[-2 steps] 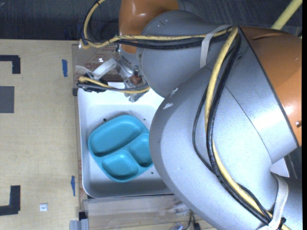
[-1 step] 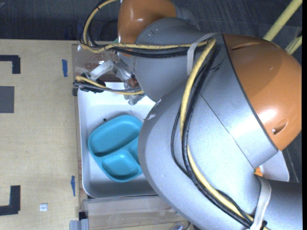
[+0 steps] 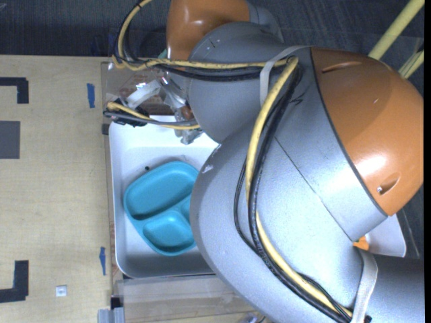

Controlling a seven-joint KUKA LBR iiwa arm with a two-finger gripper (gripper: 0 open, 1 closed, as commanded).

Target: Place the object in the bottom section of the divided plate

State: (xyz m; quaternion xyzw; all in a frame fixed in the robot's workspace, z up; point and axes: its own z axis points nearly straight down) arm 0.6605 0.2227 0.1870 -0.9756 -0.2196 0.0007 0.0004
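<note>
A blue divided plate (image 3: 160, 204) lies in the white bin (image 3: 128, 153), with its right part hidden behind the arm. Two of its sections show, a larger one toward the top and a smaller one at the bottom, and both look bare. The grey and orange arm covers most of the view. My gripper (image 3: 151, 99) sits at the bin's upper edge, above the plate, among cables and metal parts. No loose object shows anywhere in the bin.
A tan bench top (image 3: 50, 180) with black markers and blue tape tabs lies to the left of the bin. Yellow and black cables (image 3: 135, 19) loop over the wrist. A small orange piece (image 3: 361, 245) peeks out at the arm's lower right.
</note>
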